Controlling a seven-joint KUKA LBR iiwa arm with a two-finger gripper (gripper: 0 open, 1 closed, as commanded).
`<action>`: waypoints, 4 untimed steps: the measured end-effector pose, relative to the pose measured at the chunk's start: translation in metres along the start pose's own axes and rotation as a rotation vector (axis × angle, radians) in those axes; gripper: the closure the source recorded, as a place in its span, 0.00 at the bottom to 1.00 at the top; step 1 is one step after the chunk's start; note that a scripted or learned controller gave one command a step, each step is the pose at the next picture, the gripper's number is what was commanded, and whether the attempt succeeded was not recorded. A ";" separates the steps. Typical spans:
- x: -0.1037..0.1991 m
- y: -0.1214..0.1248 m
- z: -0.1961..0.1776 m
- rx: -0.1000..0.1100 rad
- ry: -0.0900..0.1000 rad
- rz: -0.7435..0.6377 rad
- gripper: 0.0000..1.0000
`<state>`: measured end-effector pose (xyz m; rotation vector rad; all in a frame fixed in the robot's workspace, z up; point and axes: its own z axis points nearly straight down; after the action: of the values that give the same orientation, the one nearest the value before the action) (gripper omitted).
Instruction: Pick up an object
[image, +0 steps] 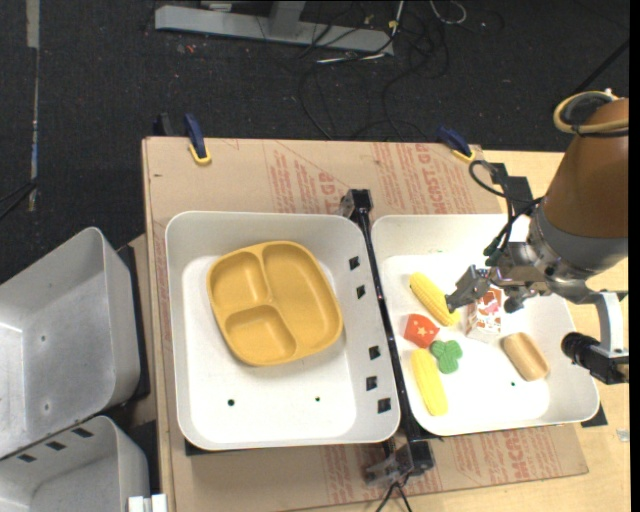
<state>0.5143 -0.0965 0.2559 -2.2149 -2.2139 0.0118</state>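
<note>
The right bin (560, 400) holds several toy foods. Among them are a yellow corn cob (431, 297), a red piece (421, 329), a green piece (446, 354), a long yellow piece (430, 382) and a tan bread roll (525, 356). A small white and red carton (486, 316) lies near the bin's middle. My gripper (489, 292) hangs just above the carton's far end. It is open, with one dark finger to the carton's left and one to its right. Nothing is lifted between them.
The left bin (200, 400) bears a yellow divided plate (273, 301). A black divider with clips (375, 330) runs between the bins. The grey and orange arm (590, 190) covers the right bin's far right corner. Grey tubs (60, 330) stand off the bench to the left.
</note>
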 end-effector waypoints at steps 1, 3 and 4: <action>0.000 0.002 -0.006 -0.012 -0.002 -0.002 0.00; 0.000 -0.001 0.092 -0.008 -0.001 0.003 0.00; 0.004 -0.011 0.145 -0.006 0.000 0.002 0.00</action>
<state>0.5011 -0.0919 0.1106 -2.2207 -2.2145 0.0053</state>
